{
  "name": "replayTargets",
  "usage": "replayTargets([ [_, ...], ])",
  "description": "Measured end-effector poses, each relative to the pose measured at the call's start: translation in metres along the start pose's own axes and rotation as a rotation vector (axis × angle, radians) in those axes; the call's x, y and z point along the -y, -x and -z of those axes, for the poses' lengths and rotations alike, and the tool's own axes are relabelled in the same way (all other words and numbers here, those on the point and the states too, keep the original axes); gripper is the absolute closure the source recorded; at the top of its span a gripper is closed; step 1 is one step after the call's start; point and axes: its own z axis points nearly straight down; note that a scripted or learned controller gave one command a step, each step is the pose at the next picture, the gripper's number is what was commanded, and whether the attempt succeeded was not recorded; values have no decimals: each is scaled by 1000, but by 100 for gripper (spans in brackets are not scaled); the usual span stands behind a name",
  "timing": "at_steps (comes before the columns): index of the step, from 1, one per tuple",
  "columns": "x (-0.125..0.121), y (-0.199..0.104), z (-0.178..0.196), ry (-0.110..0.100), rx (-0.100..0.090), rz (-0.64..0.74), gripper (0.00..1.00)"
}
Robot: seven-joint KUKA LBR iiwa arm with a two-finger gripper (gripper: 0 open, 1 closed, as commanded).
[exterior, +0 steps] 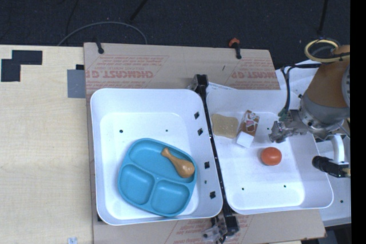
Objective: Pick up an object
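Note:
The right bin (286, 194) holds three things: a tan slice of bread (225, 125) at its back left, a small brown and white carton (249, 126) just right of the bread, and a red tomato (271, 156) near the middle. My gripper (280, 130) hangs low over the right part of this bin, just above and to the right of the tomato and to the right of the carton. Nothing can be seen held in it. In the left bin (108, 123), a blue divided plate (146, 186) carries a tan toy drumstick (178, 162).
A black divider with clips (207, 140) runs between the two bins. The arm's orange band and grey wrist (327, 94) stand over the right bin's right rim, with cables beside them. Cardboard (171, 66) lies under both bins.

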Motion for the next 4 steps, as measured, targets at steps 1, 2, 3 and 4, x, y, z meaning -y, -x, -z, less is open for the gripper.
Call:
replayTargets([
  [1,5,-5,60,6,2,2,100],
  [2,8,1,123,7,3,2,100],
  [3,7,1,148,4,1,3,100],
  [4,10,-47,150,0,-1,5,100],
])
